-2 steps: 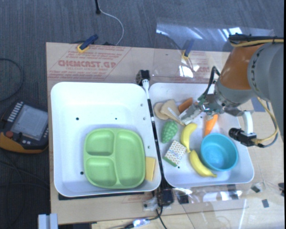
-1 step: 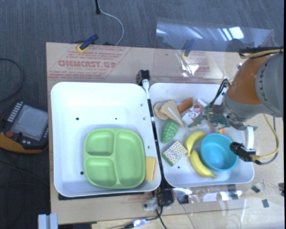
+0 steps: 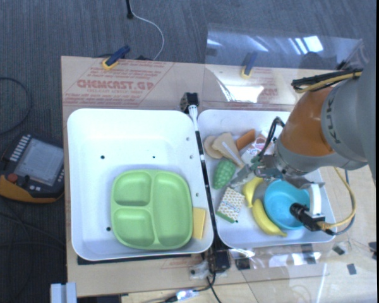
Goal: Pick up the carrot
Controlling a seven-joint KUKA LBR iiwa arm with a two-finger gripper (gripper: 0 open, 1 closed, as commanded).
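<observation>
How the jaws stand we cannot tell: the gripper [image 3: 256,169] is down in the right bin [image 3: 325,197], and its tip is lost among the wrist and the toys packed around it. We cannot see anything pinched there.

The carrot [image 3: 245,139] lies in the far part of the right bin, a short orange piece set at a slant. It is just beyond the gripper, and whether the two touch we cannot make out. On its left it rests against a pale beige toy [image 3: 218,146], and a small red and white item [image 3: 259,145] sits on its right.

Nearer to us in that bin, a bumpy green vegetable [image 3: 224,173] lies close to the wall between the bins, and below it is a green and white checked packet [image 3: 230,204]. A banana [image 3: 263,212] curves along the left side of a blue bowl [image 3: 283,202], touching it. The grey arm [image 3: 341,125], with its orange band [image 3: 306,122], comes in from the right and covers the far right corner of the bin.

In the left bin [image 3: 114,131], a green divided plate [image 3: 153,208] takes up the near half, and a small yellow block [image 3: 199,223] stands just beside the plate's right edge. Both bins rest on a sheet of cardboard [image 3: 88,84] held by a blue clamp [image 3: 115,55] at its far edge. A handheld controller [image 3: 28,169] lies on the carpet, well to the left of the bench.
</observation>
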